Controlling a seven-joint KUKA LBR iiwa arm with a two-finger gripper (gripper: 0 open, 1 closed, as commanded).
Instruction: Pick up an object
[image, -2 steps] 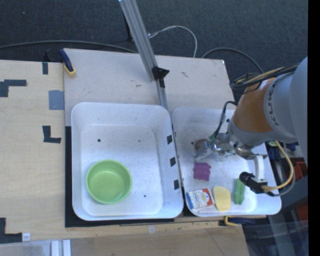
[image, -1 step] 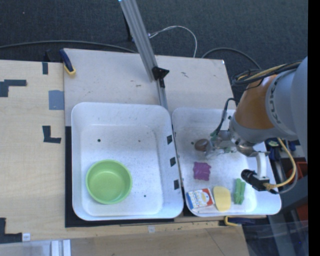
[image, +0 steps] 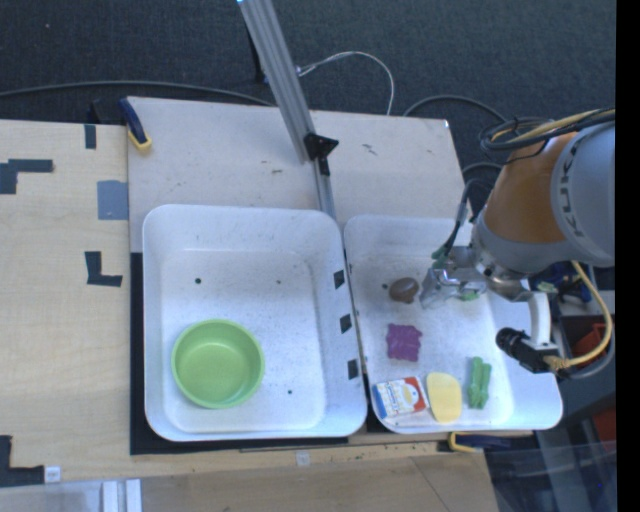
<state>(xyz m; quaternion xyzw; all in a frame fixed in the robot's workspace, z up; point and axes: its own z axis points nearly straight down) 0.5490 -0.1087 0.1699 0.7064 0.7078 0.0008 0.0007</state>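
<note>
Lowest in the frame, a small carton (image: 399, 397), a yellow piece (image: 444, 396) and a green piece (image: 479, 382) line the right bin's (image: 520, 408) bottom edge. Descend squarely over one item before closing. A brown object (image: 403, 290) lies just left of the jaws (image: 432, 290); whether they are parted, I cannot tell.

**End effector low over right bin, beside brown lump**

Reaching in from 3 o'clock: grey arm (image: 560, 200), end effector (image: 440, 285) just beside a brown lump (image: 403, 290) in the right bin (image: 520, 400). Toward 6 o'clock of that: purple piece (image: 404, 342), then red-and-white packet (image: 400, 398), yellow piece (image: 444, 396), green piece (image: 479, 382). In the left bin (image: 240, 225), at 7 o'clock: green bowl (image: 217, 363). Beneath both: pale counter (image: 60, 300).
</note>
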